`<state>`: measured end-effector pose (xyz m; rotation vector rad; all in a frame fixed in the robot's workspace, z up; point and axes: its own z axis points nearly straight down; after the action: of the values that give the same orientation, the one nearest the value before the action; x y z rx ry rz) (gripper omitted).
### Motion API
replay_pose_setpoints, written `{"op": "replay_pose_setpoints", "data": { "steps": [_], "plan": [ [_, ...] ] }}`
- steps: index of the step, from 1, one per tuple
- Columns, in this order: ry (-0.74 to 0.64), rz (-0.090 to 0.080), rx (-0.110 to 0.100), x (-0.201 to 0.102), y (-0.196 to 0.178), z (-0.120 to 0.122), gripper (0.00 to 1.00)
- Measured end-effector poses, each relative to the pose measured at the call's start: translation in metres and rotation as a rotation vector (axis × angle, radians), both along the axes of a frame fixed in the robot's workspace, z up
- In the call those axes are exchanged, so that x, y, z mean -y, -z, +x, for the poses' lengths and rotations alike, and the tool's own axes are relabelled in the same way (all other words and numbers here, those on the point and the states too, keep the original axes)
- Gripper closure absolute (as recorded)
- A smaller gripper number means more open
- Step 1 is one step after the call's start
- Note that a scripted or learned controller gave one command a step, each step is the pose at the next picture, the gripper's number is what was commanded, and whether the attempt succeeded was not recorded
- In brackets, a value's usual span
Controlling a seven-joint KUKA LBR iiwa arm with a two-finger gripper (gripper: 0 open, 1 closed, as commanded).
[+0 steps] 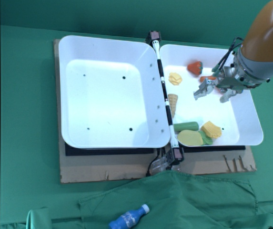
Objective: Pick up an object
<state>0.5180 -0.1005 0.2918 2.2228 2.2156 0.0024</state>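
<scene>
Blue bottle (129, 217) lies on green cloth (184, 199) at the bench's near edge. Right bin (250, 128), near edge: green cylinder (186, 126), yellow pieces (211, 129). Claw (215, 92), fingers spread, holding nothing, hovers mid-bin. Red piece (195, 67) sits near the far edge.
</scene>
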Motion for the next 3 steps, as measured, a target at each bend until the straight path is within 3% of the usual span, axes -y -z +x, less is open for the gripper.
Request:
{"op": "replay_pose_setpoints", "data": {
  "steps": [1,2,3],
  "plan": [
    [0.001,-0.002,-0.004,0.024,0.081,0.061,0.00],
    [0.002,-0.004,0.017,0.018,0.105,0.020,0.00],
    [0.002,-0.008,0.022,-0.001,0.106,0.005,0.00]
  ]
}}
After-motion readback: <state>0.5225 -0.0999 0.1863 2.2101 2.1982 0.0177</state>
